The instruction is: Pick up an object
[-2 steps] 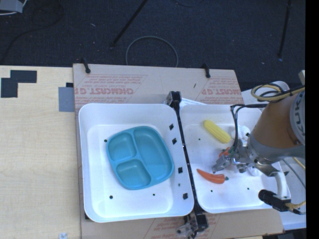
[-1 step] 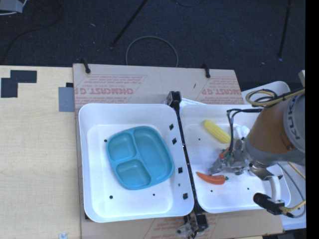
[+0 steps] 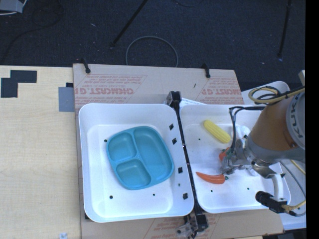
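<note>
A yellow corn cob [image 3: 216, 131] lies in the right bin [image 3: 214, 198], toward its back. A red-orange chili pepper [image 3: 211, 178] lies nearer the front, in the bin's middle. My gripper [image 3: 229, 164] is low in the right bin, just right of the pepper's tip and in front of the corn. Something small and red-orange shows at the gripper's left side; I cannot tell what it is. The arm's grey body and orange band [image 3: 271, 128] cover the bin's right part.
The left bin [image 3: 94, 183] holds a blue divided plate [image 3: 139, 156]. A black divider [image 3: 182, 158] runs between the bins. Cables [image 3: 269, 92] loop at the right, behind the arm. Light wood bench surface [image 3: 35, 158] extends to the left.
</note>
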